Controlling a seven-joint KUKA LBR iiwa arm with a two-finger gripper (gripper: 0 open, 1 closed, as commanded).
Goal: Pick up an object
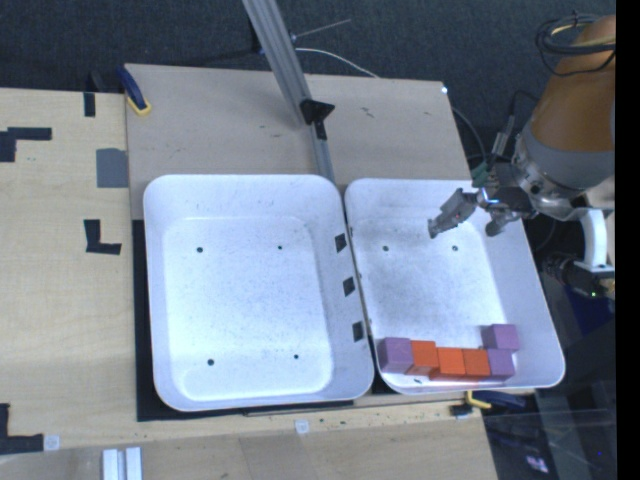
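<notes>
The two-finger end effector [468,214] hangs over the upper part of the right shallow white plastic bin [520,268], its fingers spread apart with nothing between them. A row of purple and orange square blocks [450,357] lies along that bin's near edge, well apart from the end effector. The left white bin [160,268] sits beside it on the tan worktop [220,118].

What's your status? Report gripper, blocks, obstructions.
Gripper open, holding nothing, above right bin. Blocks clustered at bin's near edge, untouched. Path clear.
</notes>
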